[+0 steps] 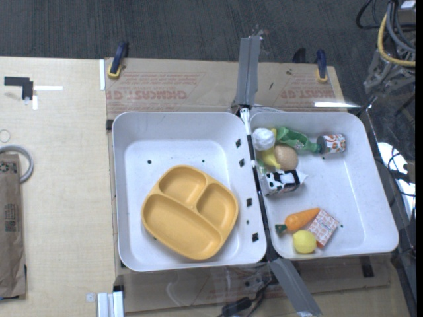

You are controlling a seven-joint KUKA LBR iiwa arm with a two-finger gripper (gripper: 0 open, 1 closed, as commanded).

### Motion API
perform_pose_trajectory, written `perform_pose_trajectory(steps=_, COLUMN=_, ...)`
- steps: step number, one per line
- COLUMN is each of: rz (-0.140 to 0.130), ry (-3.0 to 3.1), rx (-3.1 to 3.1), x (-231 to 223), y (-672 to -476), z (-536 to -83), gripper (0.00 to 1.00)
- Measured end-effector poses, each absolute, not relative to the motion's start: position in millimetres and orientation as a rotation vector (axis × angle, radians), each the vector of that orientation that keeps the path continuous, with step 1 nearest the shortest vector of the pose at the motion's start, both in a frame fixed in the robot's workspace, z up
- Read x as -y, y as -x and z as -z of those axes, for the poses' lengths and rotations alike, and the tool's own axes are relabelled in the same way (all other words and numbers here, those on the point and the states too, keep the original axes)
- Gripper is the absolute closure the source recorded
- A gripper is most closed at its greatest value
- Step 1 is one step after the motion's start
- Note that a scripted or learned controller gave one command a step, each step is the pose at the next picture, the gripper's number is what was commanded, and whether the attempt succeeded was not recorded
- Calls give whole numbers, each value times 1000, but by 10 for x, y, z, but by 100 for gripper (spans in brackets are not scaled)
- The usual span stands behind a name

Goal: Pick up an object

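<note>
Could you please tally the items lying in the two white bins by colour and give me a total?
Yellow: 3, the divided tray, the lemon, a piece by the white ball
Orange: 1, the carrot
Green: 1
White: 1
Tan: 1
Black-and-white: 1
Other: 2, can, packet
Total: 10

On the side the arm reaches in from, you can see cabling at the upper right corner. A yellow cable [386,39] curves down in a loop, and thin black cables [371,4] arc beside and across it. A small white tag [408,5] sits among them near the top. Below the loop hangs a pale grey, mesh-like bundle [383,76]. You cannot tell whether any of this wiring belongs to the robot itself.
</note>
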State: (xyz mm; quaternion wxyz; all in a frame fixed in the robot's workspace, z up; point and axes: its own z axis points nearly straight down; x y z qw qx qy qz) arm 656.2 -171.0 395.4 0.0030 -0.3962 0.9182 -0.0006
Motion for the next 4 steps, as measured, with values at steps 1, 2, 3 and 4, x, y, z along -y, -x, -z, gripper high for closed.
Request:
perform_pose_trajectory(steps=1, rz=-1, ry=1658, rx=-2664, x=1130, y=-6601, z=-3330, gripper=100)
perform_pose_trajectory(steps=2, rz=1, ry=2156, rx=-2279, x=1351, y=-6600, z=-3520, gripper=100)
perform_pose_trajectory(steps=3, rz=0, ry=2426, rx=-1989, x=1555, y=-6599, z=-3847, gripper=100)
perform_pose_trajectory(steps=4, rz=-2, ry=2713, rx=-1576, x=1840, y=-6597, z=-4003, gripper=100)
